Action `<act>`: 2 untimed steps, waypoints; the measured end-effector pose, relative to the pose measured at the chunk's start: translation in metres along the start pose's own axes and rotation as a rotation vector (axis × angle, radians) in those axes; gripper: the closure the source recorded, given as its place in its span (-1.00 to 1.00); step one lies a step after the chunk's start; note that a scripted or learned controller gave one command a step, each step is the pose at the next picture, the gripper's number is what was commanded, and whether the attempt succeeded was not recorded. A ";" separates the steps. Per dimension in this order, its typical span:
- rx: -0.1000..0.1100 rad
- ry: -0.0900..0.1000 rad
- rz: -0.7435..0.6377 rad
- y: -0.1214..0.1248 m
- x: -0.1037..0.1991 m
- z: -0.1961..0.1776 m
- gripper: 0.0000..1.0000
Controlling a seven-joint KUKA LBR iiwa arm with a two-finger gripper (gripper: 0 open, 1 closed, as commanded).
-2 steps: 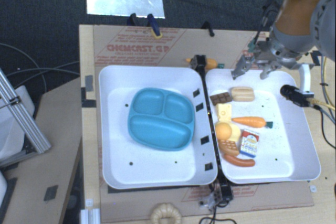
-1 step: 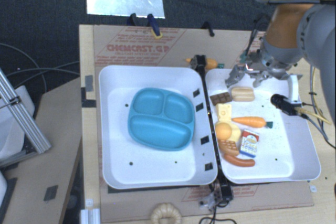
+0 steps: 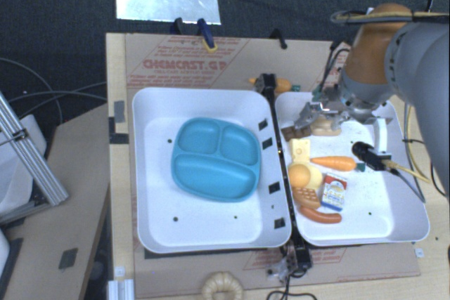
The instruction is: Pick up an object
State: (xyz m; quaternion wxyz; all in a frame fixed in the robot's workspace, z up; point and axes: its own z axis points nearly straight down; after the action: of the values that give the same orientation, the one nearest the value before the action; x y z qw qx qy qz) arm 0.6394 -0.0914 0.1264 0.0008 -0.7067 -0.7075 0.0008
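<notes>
Camera view has the two-finger metal gripper (image 3: pixel 308 117) low in the right white bin (image 3: pixel 394 221), at its far left corner beside a tan bread-like piece (image 3: pixel 325 127); whether it grips anything I cannot tell. An orange carrot (image 3: pixel 335 163), yellow block (image 3: pixel 300 149) and sausage (image 3: pixel 318 215) lie nearer. A blue divided tray (image 3: pixel 216 158) sits in the left bin (image 3: pixel 155 123).

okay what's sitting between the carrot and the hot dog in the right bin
In the camera view, between the carrot and the hot dog sits a small red, white and blue carton, with a round orange fruit just to its left.
</notes>
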 end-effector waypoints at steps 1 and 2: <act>-0.010 -0.002 0.001 0.003 0.000 0.040 -1.00; -0.006 -0.002 0.002 0.003 -0.002 0.026 1.00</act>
State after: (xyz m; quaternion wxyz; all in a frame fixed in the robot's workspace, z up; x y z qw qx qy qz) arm 0.6420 -0.0931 0.1000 -0.0019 -0.7074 -0.7068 -0.0007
